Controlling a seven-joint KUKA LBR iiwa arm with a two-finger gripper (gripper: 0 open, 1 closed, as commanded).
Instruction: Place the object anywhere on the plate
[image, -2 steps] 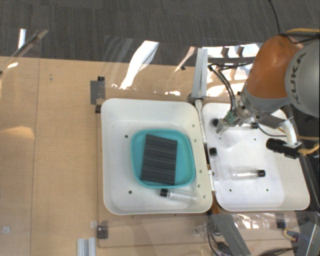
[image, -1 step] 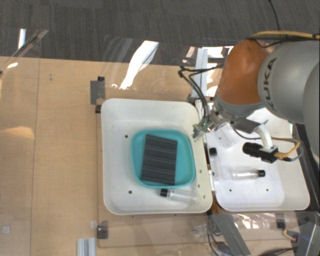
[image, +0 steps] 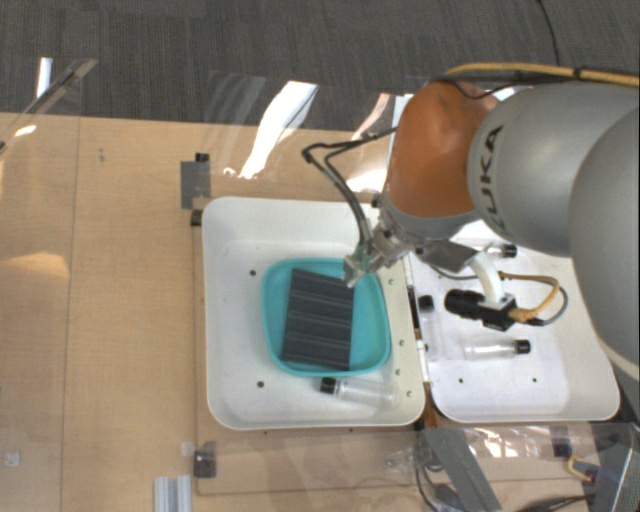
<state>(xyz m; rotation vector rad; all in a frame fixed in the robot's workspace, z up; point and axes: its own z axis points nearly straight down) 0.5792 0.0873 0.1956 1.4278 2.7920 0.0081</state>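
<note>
The dark grey ribbed rectangular block (image: 318, 318) lies flat on the turquoise rounded-square plate (image: 272, 325), a little tilted, its whole outline inside the plate's rim. The plate sits in the left white bin (image: 230, 300) on the pale wooden table (image: 100, 300). The pincer (image: 358, 265) hangs just at the block's upper right corner, very close to it or touching. From this slanted view I cannot tell whether it is released or clenched, nor whether it has hold of the corner.

Judging by its look, the block is a stiff, light slab, probably plastic or firm rubber. It keeps a straight edge and shows no sag. The grooves run along its length, so the top should give good friction, while the sides look thin and offer little height to pinch. The best hold is likely across the short width near the middle, closing on the two long edges, where the weight is balanced. A hold on one corner would let it swing. It does not look fragile.

As things lie, the block is already on the plate, so the task seems met.

A clear tube with a black cap (image: 350, 388) lies in the same bin just below the plate, and another capped clear tube (image: 495, 349) lies in the right white bin (image: 560, 395) — neither touches the block.
</note>
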